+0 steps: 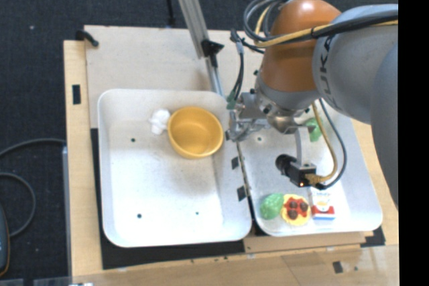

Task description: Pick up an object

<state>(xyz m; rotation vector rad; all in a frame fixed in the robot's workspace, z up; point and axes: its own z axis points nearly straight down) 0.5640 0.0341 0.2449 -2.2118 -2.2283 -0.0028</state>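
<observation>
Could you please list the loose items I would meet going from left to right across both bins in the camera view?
Small white crumpled lump → round yellow plastic bowl → green leafy toy → red-and-yellow round toy → small white, red and blue box.

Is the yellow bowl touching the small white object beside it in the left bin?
Touching. The camera view shows the white object pressed against the yellow bowl at its upper-left rim, no gap between them.

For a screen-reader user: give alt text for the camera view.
A grey arm reaches over the right bin, above small colourful objects at its near edge. The left bin holds a yellow bowl beside a white lump.
</observation>
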